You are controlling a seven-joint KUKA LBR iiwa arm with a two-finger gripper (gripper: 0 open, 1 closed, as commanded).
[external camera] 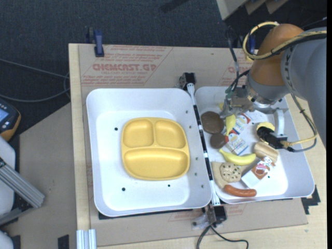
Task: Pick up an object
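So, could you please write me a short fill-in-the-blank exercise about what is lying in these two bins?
The left bin holds a yellow divided ____.
The banana lies in the ____ bin.
The sausage lies nearer the camera than the ____-chip cookie.
The arm's band is ____.

Missing words: plate; right; chocolate; orange

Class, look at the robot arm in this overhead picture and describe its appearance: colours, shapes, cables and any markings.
The arm is a thick, rounded grey tube with an orange domed band above the wrist. A yellow cable loops over the orange part, with thinner dark wires running down toward the pincer, a small dark metal assembly. No markings are legible.
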